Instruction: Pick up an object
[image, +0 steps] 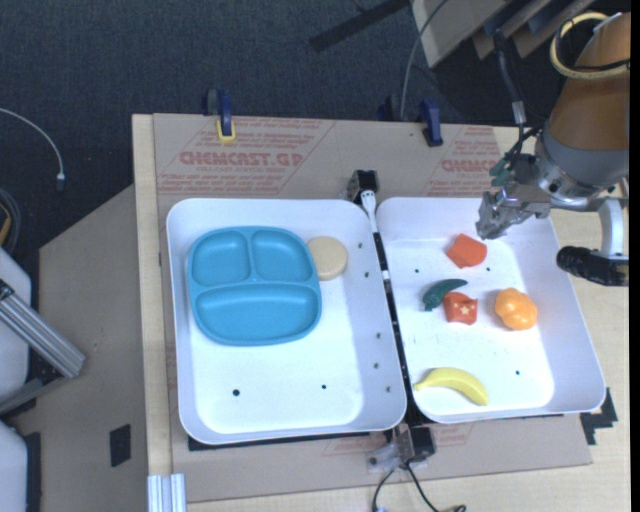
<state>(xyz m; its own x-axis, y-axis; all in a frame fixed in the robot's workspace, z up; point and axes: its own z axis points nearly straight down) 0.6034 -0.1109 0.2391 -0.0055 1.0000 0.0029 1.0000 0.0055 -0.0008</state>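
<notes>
The right bin holds a red-orange block, a dark green piece, a red strawberry-like piece, an orange fruit and a yellow banana. My gripper hangs over the bin's far right part, just up and to the right of the red-orange block. Nothing shows between its fingers, and it is apart from the block.
The left bin holds a blue divided plate and a cream round disc beside it. Blue clamps hold the cardboard sheet at the back. A black fitting sits between the bins.
</notes>
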